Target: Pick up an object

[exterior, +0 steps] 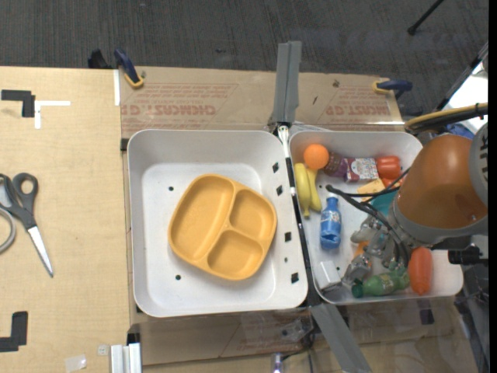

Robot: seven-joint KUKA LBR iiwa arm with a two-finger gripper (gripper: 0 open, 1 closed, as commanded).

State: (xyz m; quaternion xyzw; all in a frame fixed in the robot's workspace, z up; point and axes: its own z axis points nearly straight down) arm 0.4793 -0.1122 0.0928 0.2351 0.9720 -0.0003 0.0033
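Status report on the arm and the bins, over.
Claw low in the right bin, fingers unclear. Nothing seen held. Green item, blue bottle and orange item crowd it. Yellow divided plate sits in the left bin.

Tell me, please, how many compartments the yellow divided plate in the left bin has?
3. The yellow plate has one long section along its left side, one at the upper right and one at the lower right. All three are in full view.
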